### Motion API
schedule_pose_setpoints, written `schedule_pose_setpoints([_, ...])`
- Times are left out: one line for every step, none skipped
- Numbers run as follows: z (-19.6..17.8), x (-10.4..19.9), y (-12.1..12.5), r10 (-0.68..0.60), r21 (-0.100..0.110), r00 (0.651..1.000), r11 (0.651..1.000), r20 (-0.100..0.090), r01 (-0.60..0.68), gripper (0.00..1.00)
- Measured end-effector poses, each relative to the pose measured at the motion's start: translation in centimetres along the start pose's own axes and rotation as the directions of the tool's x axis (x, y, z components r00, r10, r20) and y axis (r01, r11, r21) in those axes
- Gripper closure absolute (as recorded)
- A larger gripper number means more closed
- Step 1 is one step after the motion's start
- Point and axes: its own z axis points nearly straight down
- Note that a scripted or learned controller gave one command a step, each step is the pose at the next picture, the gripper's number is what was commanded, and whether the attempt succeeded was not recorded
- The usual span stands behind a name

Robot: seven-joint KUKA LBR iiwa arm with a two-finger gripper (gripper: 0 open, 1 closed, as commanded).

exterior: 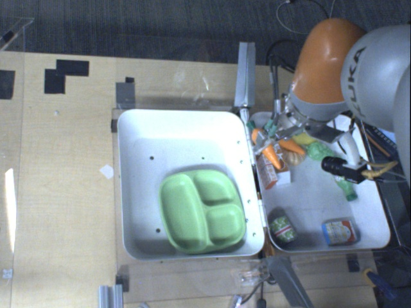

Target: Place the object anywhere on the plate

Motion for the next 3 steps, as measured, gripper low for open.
schedule_pose_setpoints([-6.1,-0.1,2.3,-0.332,-0.002,0.943,0.943,0.002,0.332,1.00])
schedule_pose_setpoints([-0.7,8.1,-0.3,-0.307,0.001,0.952,0.952,-0.002,0.307,1.00])
schedule_pose_setpoints([2.7,13.1,-3.6,-0.309,0.002,0.951,0.951,-0.002,0.309,1.00])
